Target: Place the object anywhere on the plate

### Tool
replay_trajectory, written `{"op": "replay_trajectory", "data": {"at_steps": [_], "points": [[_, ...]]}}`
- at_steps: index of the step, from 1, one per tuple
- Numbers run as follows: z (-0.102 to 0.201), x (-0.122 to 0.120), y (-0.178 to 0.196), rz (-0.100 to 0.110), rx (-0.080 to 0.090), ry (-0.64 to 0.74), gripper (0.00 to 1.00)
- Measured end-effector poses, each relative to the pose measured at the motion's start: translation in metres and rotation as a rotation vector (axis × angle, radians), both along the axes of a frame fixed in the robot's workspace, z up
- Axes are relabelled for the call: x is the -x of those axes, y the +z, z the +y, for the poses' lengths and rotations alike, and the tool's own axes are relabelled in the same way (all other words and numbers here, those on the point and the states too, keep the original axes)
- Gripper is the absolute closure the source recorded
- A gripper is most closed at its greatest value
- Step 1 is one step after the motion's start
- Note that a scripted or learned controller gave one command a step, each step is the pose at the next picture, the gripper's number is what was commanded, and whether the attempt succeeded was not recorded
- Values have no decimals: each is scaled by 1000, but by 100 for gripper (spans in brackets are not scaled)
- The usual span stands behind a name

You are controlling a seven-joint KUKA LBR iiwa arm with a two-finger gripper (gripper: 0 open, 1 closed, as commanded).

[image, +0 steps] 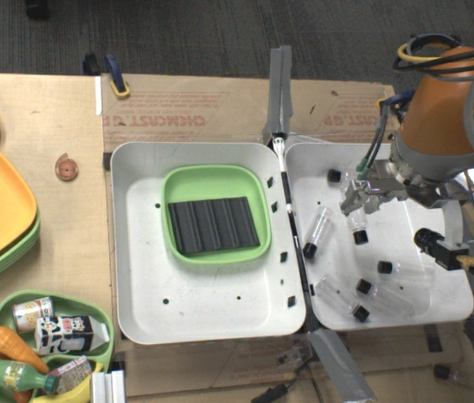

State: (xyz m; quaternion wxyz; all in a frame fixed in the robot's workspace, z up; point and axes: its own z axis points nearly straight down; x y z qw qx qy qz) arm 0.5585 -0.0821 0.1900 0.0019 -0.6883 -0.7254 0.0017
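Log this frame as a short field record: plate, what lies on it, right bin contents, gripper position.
plate: green plate, in the left bin
on plate: dark ribbed slab, lying flat
right bin: several clear vials with black caps, scattered
gripper: above the right bin's upper part, away from the plate
task state: no vial on the plate yet

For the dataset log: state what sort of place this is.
Most likely a robotics lab bench: a KUKA arm above two white bins, clear vials scattered in one, and toy food nearby.
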Motion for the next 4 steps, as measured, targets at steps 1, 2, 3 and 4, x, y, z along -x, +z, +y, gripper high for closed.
{"op": "replay_trajectory", "data": {"at_steps": [1, 2, 3, 4], "points": [[72, -2, 20, -5, 1, 81, 100], [94, 6, 0, -1, 0, 155, 100], [93, 6, 0, -1, 0, 155, 0], [146, -2, 0, -3, 2, 134, 0]]}}
